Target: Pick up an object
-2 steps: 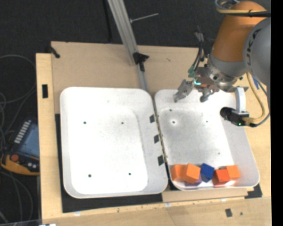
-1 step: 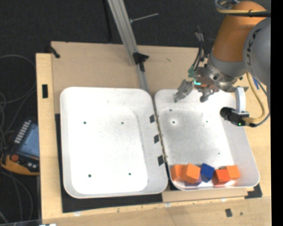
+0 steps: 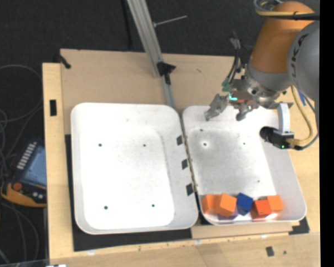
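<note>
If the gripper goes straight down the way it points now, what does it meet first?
Probably the bare floor of the right bin near its far edge. The gripper hangs open there, and the blocks lie apart at the near edge.

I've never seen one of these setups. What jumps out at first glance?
The grey-and-orange arm looms at upper right, its gripper open above the far edge of the right bin. Bright orange blocks and a blue block crowd that bin's near edge.

Two white bins side by side on bench: left bin, right bin. Grey metal pole slants over far bench edge. Handheld pendant and cables on dark floor, left.
</note>
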Robot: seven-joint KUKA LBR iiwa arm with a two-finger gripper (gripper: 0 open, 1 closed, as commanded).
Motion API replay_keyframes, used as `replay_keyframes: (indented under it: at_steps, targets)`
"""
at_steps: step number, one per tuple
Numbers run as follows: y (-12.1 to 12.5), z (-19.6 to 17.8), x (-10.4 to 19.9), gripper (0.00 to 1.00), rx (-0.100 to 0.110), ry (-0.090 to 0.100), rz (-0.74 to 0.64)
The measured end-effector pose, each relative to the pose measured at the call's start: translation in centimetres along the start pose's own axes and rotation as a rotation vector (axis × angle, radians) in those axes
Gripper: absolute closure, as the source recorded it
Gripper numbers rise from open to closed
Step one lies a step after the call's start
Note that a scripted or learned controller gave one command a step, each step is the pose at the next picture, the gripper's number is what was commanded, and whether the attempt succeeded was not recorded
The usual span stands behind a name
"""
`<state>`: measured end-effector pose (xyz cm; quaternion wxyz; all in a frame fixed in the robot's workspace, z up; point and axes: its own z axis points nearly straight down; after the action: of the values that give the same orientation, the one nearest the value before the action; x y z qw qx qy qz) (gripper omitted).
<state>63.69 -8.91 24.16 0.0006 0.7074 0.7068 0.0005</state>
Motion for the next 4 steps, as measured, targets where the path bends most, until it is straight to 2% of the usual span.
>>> replay_keyframes:
  at_steps: [4]
  targets:
    - [0.00,0.00,-0.01,0.00,0.000,0.000,0.001]
